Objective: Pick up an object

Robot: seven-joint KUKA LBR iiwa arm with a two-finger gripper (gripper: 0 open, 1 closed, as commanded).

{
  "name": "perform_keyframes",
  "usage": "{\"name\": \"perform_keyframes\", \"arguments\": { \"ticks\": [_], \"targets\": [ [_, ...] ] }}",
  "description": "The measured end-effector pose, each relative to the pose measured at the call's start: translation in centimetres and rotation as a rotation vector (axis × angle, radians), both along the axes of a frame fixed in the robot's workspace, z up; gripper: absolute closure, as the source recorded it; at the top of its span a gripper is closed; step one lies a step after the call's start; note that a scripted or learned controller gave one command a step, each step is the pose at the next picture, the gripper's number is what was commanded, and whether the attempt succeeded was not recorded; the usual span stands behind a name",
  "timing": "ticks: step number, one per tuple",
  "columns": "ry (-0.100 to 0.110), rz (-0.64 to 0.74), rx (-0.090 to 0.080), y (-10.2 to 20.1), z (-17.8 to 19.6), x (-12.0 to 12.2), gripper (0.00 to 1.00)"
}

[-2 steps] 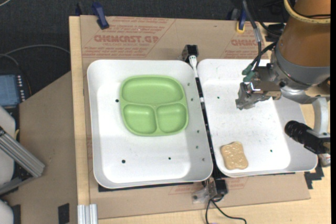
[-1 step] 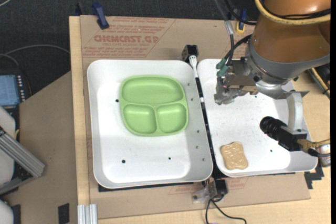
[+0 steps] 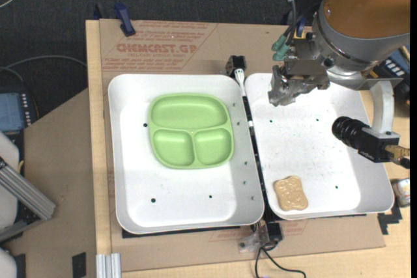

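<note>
- Gripper (image 3: 281, 96) hangs over the far left corner of the right bin (image 3: 365, 202), close to the wall shared with the left bin.
- Fingers: nothing visible between them; how far apart they stand I cannot tell.
- Cracker (image 3: 290, 194), tan and flat, lies at the right bin's near edge, well apart from the gripper.
- Green tray (image 3: 191, 131) sits mid left bin.
- Risk: descent here closes on bare floor.
- Risk: cracker is thin; fingers may slide over it.
</note>
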State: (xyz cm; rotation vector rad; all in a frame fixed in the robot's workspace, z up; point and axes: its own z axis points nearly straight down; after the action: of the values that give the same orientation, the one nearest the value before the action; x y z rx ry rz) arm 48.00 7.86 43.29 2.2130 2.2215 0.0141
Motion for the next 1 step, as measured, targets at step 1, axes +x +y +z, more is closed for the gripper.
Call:
{"name": "perform_keyframes", "arguments": {
  "ticks": [1],
  "targets": [
    [0.001,0.0,0.0,2.04,6.99,-0.03,1.0]
  ]
}}
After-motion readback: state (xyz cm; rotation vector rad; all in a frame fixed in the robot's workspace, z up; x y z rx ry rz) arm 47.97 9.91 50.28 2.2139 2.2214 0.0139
